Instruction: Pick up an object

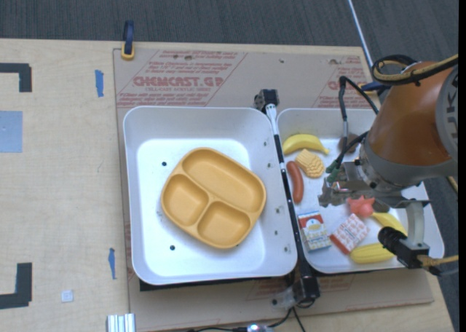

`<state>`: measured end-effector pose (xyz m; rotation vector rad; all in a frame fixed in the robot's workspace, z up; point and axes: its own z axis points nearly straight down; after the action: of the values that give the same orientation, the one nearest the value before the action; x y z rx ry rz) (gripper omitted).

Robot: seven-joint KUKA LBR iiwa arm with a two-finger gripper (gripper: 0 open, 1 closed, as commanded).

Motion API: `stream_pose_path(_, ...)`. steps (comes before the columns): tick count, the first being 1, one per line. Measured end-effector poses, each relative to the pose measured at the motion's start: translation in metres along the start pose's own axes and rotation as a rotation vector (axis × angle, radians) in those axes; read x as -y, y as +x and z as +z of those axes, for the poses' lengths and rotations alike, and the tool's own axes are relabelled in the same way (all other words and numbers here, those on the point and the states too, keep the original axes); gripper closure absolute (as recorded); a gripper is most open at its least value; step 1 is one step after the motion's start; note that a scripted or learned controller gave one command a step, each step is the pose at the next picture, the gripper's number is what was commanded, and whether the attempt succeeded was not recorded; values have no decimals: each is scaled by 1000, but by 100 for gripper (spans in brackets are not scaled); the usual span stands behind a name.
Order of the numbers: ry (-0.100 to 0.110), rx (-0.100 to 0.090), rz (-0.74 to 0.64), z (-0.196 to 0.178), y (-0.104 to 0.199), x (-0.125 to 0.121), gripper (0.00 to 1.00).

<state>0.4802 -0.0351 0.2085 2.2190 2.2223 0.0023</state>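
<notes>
Jaws [348, 194] low among banana [303, 142], sausage [295, 180] and cartons [351, 233].

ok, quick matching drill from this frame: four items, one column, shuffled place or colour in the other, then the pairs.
Items:
1. divided plate
2. banana
3. hot dog
4. small carton

Descriptions:
A. red-brown, lying along the right bin's left wall
B. yellow, at the right bin's far end
C. orange, in the left bin
D. white and red, at the right bin's near-left corner

Pairs: 1-C, 2-B, 3-A, 4-D
</notes>
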Motion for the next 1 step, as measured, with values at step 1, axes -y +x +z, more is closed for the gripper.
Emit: stream_pose_path(1, 0, 0, 1, 0, 0, 0, 0)
